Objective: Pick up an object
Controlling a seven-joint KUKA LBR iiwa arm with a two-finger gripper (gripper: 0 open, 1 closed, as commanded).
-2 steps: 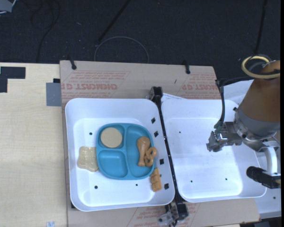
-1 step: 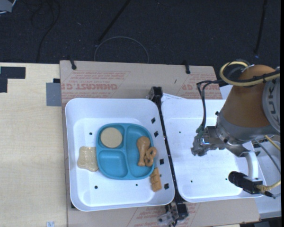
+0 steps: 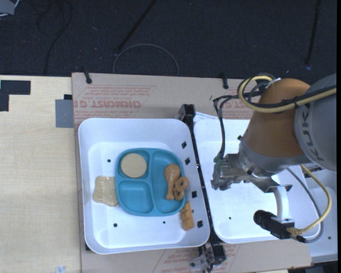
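Gripper over the right bin, near that bin's left wall and about halfway along it; whether open or closed, cannot tell. Nothing seen between it. Hangs from the grey arm entering from the right edge.

Left bin: blue divided tray in the middle, carrying a round tan disc and a brown pretzel-like piece. Pale flat piece against the tray's left edge. Small brown piece at the tray's lower right corner, close to the bin's right wall.

Nearest candidate probably the pretzel-like piece: lying left of the gripper, just across the divider, long axis roughly parallel to it. Needs a short move leftward.
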